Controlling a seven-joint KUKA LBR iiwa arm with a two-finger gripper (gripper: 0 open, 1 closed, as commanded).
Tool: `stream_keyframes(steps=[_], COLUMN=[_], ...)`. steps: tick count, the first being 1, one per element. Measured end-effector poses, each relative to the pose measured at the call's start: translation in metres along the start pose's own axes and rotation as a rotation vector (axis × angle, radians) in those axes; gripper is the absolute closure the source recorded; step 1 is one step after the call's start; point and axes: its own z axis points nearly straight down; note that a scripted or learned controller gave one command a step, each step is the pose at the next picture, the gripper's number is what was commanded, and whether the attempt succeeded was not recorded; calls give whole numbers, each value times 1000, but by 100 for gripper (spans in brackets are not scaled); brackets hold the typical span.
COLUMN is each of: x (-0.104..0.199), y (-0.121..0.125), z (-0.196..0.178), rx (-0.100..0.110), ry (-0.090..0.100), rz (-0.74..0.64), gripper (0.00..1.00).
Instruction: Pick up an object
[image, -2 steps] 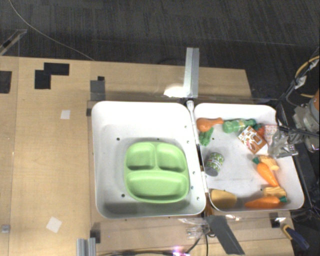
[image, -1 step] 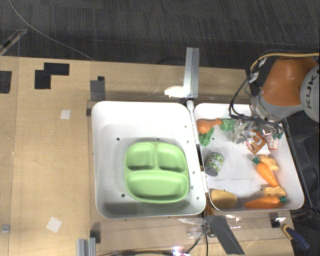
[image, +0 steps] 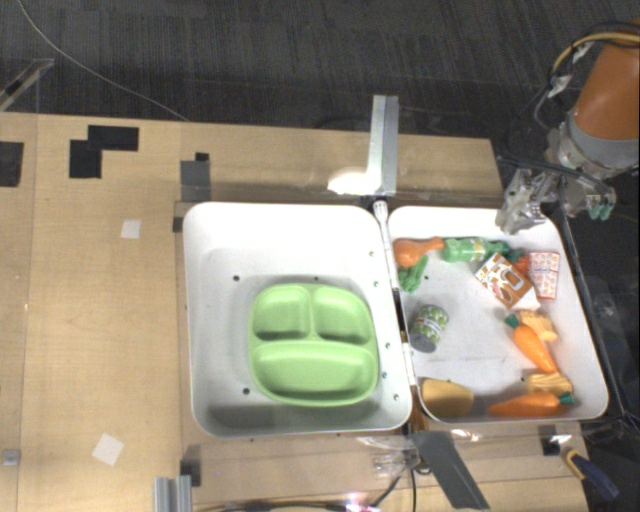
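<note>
The right bin (image: 470, 350) holds several toys. An orange and green carrot (image: 414, 252) and a green piece (image: 462, 248) lie along its far wall. An orange snack packet (image: 504, 280) and a pink-white packet (image: 545, 272) rest beside them. A small can (image: 428, 326) lies near the left wall. Another carrot (image: 530, 342) lies at the right, and a tan piece (image: 446, 398) and a third carrot (image: 524, 405) sit by the near wall. My gripper (image: 520, 205) hovers over the bin's far right corner, above the packets, with nothing seen in it.
The left bin (image: 215, 300) carries a green divided plate (image: 313, 343). A metal post (image: 384, 140) stands behind the seam between the bins. The orange-banded arm (image: 605, 100) comes in from the upper right.
</note>
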Motion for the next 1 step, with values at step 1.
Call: stream_keyframes(steps=[1], x=[-1], y=[2], z=[-8], rx=[-2], ry=[-4], rz=[-2], gripper=[100])
